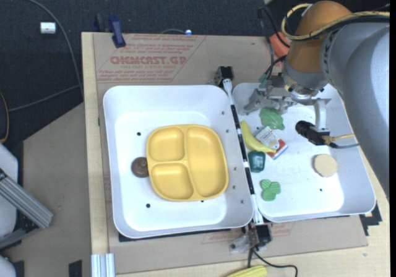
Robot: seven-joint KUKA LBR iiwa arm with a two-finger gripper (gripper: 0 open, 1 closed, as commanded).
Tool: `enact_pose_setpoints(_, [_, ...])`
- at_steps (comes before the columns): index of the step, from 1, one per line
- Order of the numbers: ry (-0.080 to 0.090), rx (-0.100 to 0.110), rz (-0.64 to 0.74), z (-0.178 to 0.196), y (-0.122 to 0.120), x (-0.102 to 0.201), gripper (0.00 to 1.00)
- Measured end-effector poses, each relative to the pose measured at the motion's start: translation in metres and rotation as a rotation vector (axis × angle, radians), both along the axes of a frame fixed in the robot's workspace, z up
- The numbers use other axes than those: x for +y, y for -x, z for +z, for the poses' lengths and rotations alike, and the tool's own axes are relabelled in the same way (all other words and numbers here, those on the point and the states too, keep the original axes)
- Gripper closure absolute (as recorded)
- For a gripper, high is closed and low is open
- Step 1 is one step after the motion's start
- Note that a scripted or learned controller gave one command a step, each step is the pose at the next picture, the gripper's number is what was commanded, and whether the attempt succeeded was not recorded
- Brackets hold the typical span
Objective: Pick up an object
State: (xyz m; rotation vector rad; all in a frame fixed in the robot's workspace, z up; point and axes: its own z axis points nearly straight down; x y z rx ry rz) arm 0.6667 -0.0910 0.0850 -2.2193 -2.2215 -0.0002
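**Gripper low over cluttered right bin**

Gripper (270, 98) sits just above green object (271, 117); grip state cannot be told. Banana (250, 138) and packet (270, 140) crowd close: risk of a nudge or double grab.

A bench (154, 59) topped with brown board printed in red lettering carries two shallow white bins set side by side, their inner edges touching. The left bin (120, 146) sits near the middle of the board; the right bin (346, 189) reaches toward the board's right edge. A blue clip (116, 31) grips the board's far left corner. Black clamps (224, 75) sit at the seam between the bins, at the far and near ends
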Motion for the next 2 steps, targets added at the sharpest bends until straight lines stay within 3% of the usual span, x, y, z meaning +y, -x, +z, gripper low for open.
enact_pose_setpoints(1, [0.002,0.001,-0.002,0.000,0.016,-0.034,0.00])
enact_pose_setpoints(2, [0.002,-0.002,-0.002,0.010,0.015,-0.033,1.00])
